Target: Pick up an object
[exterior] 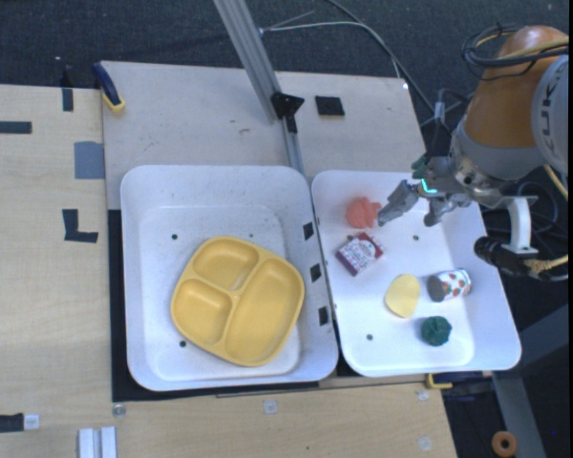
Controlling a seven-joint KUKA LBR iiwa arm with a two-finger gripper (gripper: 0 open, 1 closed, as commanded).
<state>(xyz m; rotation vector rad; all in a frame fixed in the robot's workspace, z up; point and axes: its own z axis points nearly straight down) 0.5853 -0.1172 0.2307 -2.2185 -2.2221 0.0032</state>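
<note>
**End effector spread above the right bin, nothing between its fingers**

The arm (516, 93) reaches in from the right, its orange band above the wrist, and its end effector (415, 208) hangs over the upper part of the right bin (487, 342). The two fingers (397, 202) stand apart, one pointing down-left toward the red lump, the other lower right of it, and the gap between them shows only white bin floor.

Five small things lie in the right bin. A soft red lump (362, 212) sits near the upper left, just beside the tip of the left finger; whether they touch cannot be told. Below it lies a red and white packet (359, 253), tilted. Further right and lower rests a pale yellow piece (402, 296), with a small can (449, 284) on its side just beside it. A dark green ball (435, 330) lies below the can.

The left bin (143, 256) holds a yellow divided plate (237, 300) with three compartments, set at a slant near the lower middle. Both bins rest side by side on the bench (38, 256).
</note>
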